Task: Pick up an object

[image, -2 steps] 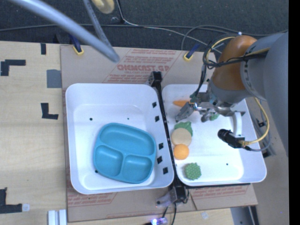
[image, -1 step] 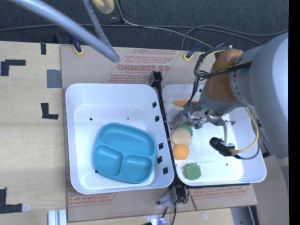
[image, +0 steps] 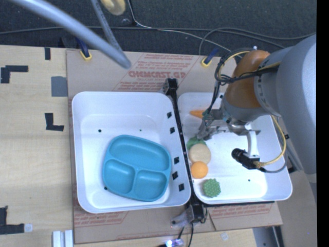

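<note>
We see the gripper [image: 205, 129] low in the right bin [image: 257, 189], above the cream ball [image: 199, 152] by the divider; whether it is clenched or released we cannot tell. Just below the cream ball sits an orange ball [image: 199, 170], then a green knobbly piece [image: 211, 188]. We judge these toy foods light, smooth and prone to roll, so we would close across the cream ball's widest middle
</note>
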`<state>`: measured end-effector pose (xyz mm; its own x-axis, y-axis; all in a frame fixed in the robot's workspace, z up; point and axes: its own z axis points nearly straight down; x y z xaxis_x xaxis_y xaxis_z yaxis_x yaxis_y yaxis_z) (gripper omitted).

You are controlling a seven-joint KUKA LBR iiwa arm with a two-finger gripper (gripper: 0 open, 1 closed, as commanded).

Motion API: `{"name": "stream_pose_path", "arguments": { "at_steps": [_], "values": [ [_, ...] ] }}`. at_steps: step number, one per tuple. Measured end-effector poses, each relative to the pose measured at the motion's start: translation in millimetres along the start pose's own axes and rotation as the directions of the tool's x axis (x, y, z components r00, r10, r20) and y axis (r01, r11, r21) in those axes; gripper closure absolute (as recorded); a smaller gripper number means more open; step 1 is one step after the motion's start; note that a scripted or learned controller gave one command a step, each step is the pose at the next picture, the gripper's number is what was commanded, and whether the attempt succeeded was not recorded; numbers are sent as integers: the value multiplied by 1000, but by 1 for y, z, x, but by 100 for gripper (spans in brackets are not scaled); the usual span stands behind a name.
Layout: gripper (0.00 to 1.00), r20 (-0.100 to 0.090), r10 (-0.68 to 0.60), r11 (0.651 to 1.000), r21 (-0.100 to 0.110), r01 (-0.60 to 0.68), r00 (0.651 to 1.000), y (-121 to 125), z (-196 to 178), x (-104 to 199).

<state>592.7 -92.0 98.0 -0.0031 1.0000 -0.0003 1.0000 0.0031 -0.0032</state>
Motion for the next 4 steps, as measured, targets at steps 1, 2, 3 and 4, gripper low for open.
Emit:
{"name": "stream_pose_path", "arguments": {
  "at_steps": [1,2,3,4],
  "values": [
    [100,1,2,1000,-8,-2,1000,5,-60,-7],
    [100,0,2,1000,-5,-2,1000,12,-110,-14],
    [100,0,2,1000,-5,-2,1000,3,-159,-16],
    [100,0,2,1000,-3,-2,1000,3,-175,-16]
  ]
}}
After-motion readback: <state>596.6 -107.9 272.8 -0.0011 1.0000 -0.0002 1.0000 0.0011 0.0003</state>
